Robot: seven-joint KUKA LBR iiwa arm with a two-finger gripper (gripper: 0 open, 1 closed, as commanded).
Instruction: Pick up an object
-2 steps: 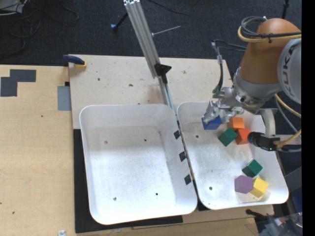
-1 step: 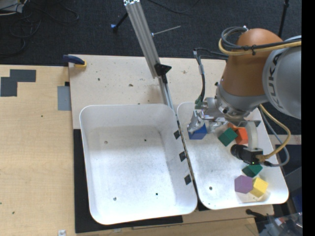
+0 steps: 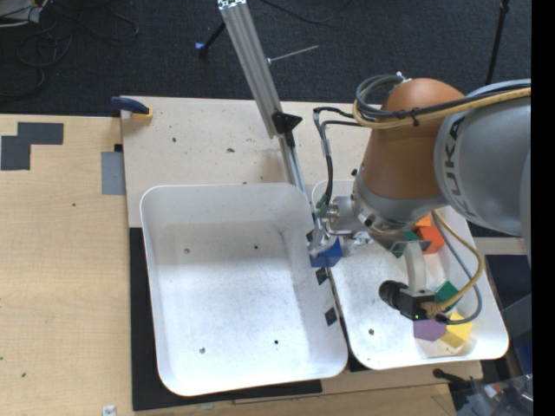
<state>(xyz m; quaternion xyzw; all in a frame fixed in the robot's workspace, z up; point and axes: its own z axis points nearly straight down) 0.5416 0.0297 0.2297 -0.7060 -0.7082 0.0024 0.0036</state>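
Nothing looks lifted yet: gripper [image 3: 323,248] hangs over the right bin [image 3: 368,349], fingers unreadable from here, blocks [image 3: 442,323] heaped in its corner.

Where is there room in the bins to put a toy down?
The left bin has bare floor from wall to wall. In the right bin, one bare patch lies near the front wall, left of the purple block. Its far right corner is crowded: purple, yellow, green and orange blocks sit under the arm.

Blocks [image 3: 438,323] in right bin [image 3: 381,354]
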